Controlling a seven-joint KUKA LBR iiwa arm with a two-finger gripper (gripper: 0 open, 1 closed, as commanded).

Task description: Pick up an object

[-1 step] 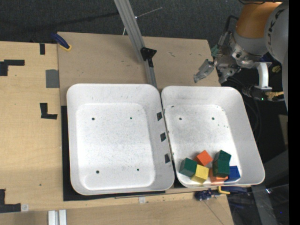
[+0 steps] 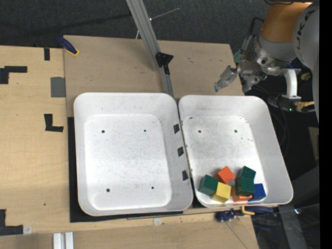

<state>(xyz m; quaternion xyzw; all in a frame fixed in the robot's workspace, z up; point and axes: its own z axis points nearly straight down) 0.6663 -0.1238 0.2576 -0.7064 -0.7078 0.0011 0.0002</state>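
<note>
plywood tabletop [image 2: 119, 66] fills most of what i see from here, with two shallow white bins sitting side by side on a dark mat. nearest me, down at about 5 o'clock, the right bin [image 2: 259, 113] keeps a small huddle of blocks in its near corner: a dark green block [image 2: 208, 184], a yellow block [image 2: 223, 191] touching it, an orange block [image 2: 225, 174] just behind those, another dark green block [image 2: 247, 179] tilted up on the pile, and a blue block [image 2: 259, 191] at the outer edge. a bit of orange-red peeks out under them, too hidden to tell apart. the left bin [image 2: 83, 139] lies at about 8 o'clock, its floor speckled.

further back, a slanted metal rail [image 2: 145, 25] runs from 12 o'clock down to the seam between the bins. off at 2 o'clock, beyond the right bin's far rim, the gripper [image 2: 228, 79] hangs over the tabletop, well apart from the blocks. its fingers are blurred, so i cannot tell how they stand. nothing shows between them.
</note>
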